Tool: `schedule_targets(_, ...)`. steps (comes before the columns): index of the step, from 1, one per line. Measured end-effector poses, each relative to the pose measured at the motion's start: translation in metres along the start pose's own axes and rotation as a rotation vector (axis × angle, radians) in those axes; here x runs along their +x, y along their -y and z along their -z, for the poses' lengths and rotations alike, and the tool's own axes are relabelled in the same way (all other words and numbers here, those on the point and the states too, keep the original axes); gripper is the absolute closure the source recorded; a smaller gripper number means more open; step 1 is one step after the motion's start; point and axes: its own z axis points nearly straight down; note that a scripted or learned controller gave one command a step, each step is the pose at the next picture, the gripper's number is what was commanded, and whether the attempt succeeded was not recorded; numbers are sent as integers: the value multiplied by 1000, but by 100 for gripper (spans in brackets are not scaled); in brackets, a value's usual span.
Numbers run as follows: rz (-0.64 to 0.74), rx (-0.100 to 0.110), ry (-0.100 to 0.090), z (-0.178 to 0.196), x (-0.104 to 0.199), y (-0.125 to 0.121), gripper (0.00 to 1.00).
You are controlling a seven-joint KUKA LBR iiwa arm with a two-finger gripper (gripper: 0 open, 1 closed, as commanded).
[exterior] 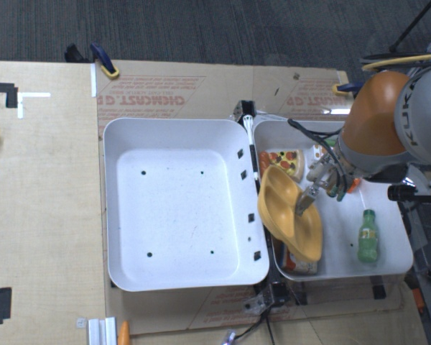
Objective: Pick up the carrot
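Right bin (395, 264): white, shallow. Holds a tan bowl (291, 214) tilted against its 9 o'clock wall, a pizza-print box (284, 162) just at the bowl's 12 o'clock, and a green bottle (368, 236) lying toward 4 o'clock, well apart from the bowl.

Carrot (353, 185): a small orange sliver, mostly hidden under the wrist, at the bin's centre-right, 12 o'clock of the bottle.

Gripper (307, 201): reaching in from 3 o'clock, tip over the bowl's upper rim; whether it is open, closed, or gripping cannot be told. It lies at 9 o'clock of the carrot.

Left bin (122, 214): white, just beside the right bin.
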Motion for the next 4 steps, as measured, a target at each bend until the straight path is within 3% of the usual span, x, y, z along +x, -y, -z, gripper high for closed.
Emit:
schedule_targets(1, -457, -3, 2, -6, 34, 17, 0)
schedule_targets(2, -454, -1, 3, 1, 33, 17, 100)
schedule_targets(3, -453, -3, 3, 2, 33, 16, 0)
schedule_targets(4, -450, -4, 6, 11, 30, 15, 100)
